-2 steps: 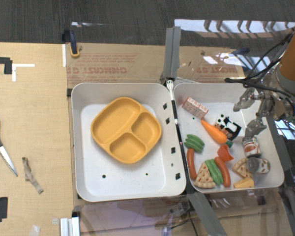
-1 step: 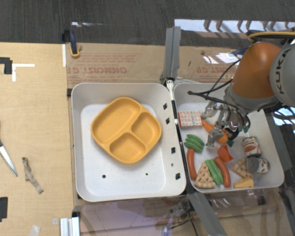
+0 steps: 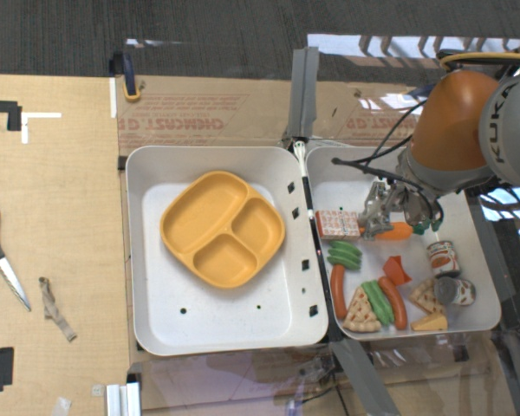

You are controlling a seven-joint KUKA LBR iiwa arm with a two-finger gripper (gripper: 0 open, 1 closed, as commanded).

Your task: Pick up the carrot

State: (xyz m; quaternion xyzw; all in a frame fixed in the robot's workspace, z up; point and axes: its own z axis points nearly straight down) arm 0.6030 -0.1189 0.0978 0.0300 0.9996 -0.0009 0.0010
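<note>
carrot (image 3: 397,230) in right bin (image 3: 481,258), touching the jaws' right side

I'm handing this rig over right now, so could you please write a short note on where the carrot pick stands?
Hand: down in the right bin, at the carrot's left end; whether it is open or shut can't be told from this view.
Carrot: lying on the bin floor near the upper middle, beside the small red-and-white box, its left end hidden under the hand.
Left bin holds the yellow divided plate.
Done: the arm has reached the carrot.
Left: confirm the grasp and lift the carrot; no lift visible yet.
</note>
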